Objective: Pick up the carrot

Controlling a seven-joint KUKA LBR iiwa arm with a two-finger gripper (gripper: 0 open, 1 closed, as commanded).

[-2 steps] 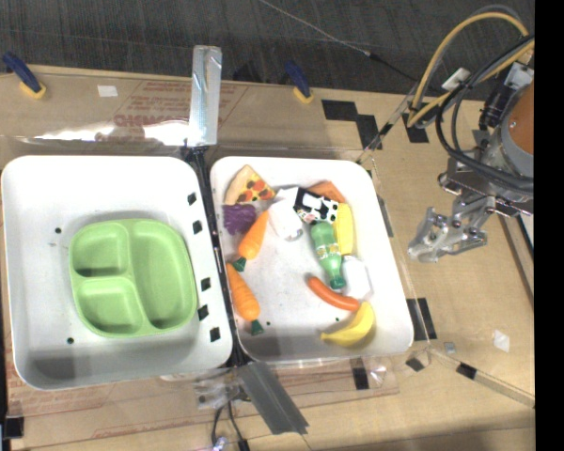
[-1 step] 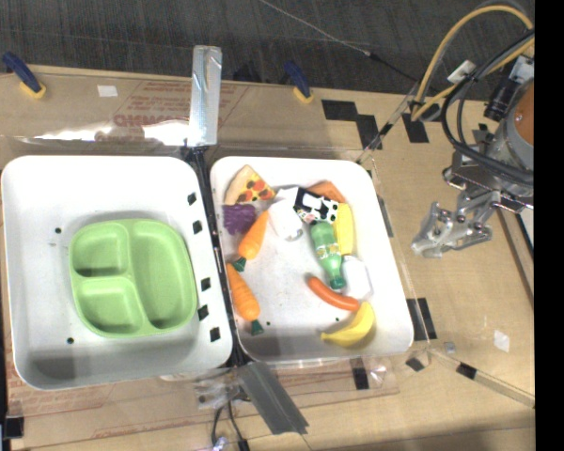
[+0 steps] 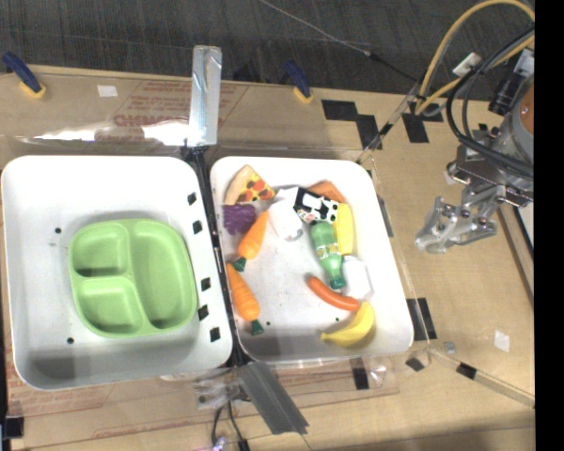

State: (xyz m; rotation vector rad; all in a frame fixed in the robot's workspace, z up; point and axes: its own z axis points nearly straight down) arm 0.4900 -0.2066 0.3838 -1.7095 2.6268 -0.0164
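Observation:
Two orange carrots lie in the left part of the right bin. One carrot slants just below a purple bunch of grapes. The other carrot lies nearer the front by the bin's left wall, its green stem end pointing to the front. My gripper hangs over the bare bench to the right of that bin, well away from both carrots. Its fingers stand open with nothing between them.
The right bin also holds a pizza slice, a cow-patterned item, a green bottle, a yellow piece, a red-orange sausage shape and a banana. A green divided plate sits in the left bin.

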